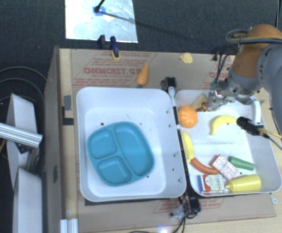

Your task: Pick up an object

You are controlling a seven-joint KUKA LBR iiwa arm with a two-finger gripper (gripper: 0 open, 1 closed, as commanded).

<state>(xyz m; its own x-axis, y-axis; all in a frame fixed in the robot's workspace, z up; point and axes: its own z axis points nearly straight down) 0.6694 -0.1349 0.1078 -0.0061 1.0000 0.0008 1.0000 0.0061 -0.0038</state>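
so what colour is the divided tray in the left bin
Light blue tray, clearest in the camera view.

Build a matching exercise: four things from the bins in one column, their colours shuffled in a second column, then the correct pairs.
Things:
1. divided tray
2. banana
3. round fruit by the divider
4. small cucumber

Colours:
A. green
B. orange
C. blue
D. yellow

Pairs: 1-C, 2-D, 3-B, 4-A
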